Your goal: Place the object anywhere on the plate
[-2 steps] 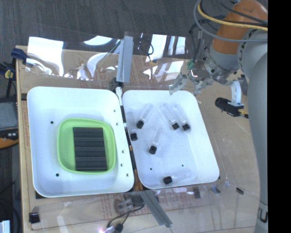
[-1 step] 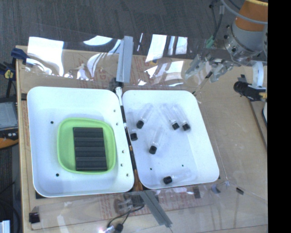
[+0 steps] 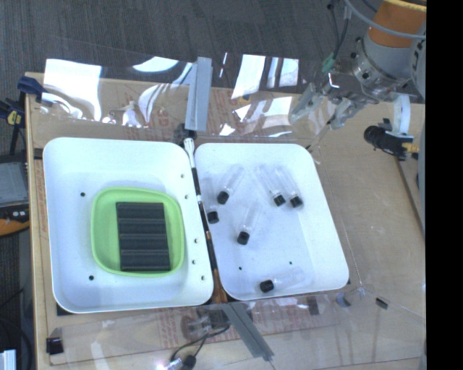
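Tan bench [image 3: 376, 217] with glossy clear sheeting throwing glare along the far edge; dark carpet beyond. Two shallow white bins side by side: left bin [image 3: 65, 217] holds a green plate [image 3: 101, 224] with a dark ribbed block [image 3: 143, 236] lying on it; right bin [image 3: 325, 246] holds clear vials with black caps, scattered: one upper left [image 3: 228, 184], a pair upper middle [image 3: 282, 186], one centre [image 3: 247, 224], one near the front rim [image 3: 278, 280], plus a loose black cap [image 3: 213, 216] by the left wall. Tool [image 3: 327, 108] hangs past the right bin's far right corner, fingers spread, pinching nothing, well apart from the vials, which all lie nearer the camera and to its left. Grey arm with orange band [image 3: 394, 18] enters top right.
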